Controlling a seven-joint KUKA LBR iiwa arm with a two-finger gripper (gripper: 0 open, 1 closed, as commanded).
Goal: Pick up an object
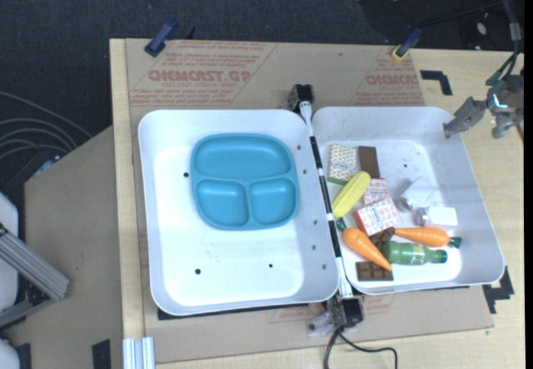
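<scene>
Toy foods [379, 221] crowd the right bin [466, 184]; pincer [487, 113] state unclear at its edge.

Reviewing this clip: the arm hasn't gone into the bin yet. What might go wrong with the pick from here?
1. The right bin holds a tight heap: the corn cob, two carrots and the green bottle touch or overlap, so a grasp may catch two things or slip off.
2. The tool sits at the bin's far right rim, so coming down there risks striking the wall.
3. The flat packets lie low and may be hard to grip.
</scene>
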